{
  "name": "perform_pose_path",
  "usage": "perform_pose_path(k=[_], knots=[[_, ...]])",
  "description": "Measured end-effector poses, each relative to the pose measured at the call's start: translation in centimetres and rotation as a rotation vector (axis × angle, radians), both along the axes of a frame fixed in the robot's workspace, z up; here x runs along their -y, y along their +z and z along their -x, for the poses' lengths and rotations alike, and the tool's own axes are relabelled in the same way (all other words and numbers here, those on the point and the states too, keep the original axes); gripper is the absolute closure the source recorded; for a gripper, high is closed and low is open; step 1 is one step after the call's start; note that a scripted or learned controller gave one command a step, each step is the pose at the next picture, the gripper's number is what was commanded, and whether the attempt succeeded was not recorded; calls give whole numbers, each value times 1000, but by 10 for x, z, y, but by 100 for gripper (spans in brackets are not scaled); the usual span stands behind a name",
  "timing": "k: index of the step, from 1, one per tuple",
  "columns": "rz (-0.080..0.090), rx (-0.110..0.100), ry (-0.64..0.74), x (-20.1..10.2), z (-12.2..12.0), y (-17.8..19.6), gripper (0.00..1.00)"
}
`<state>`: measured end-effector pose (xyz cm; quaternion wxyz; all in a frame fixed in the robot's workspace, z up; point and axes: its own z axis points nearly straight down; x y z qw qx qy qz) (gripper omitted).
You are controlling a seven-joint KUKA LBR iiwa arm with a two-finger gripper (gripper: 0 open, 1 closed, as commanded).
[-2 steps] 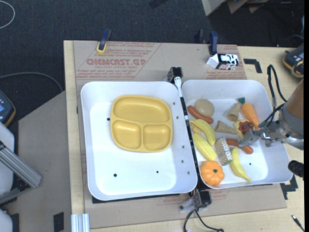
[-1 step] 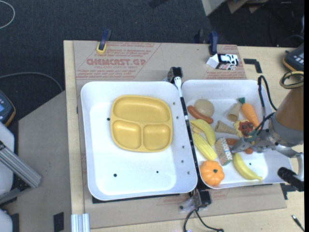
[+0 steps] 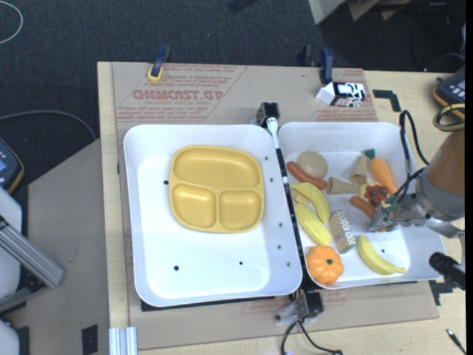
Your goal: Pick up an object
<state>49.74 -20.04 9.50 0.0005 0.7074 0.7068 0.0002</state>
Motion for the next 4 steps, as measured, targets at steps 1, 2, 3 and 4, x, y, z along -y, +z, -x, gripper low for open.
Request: perform_pose_path(k=[1, 2, 3, 4], knots=[[2, 4, 1, -1, -3, 43, 100], [2, 5, 2, -2, -2, 86, 100], [3, 6, 2, -1, -3, 133, 100], [-3, -1, 6, -52, 1, 142, 100]])
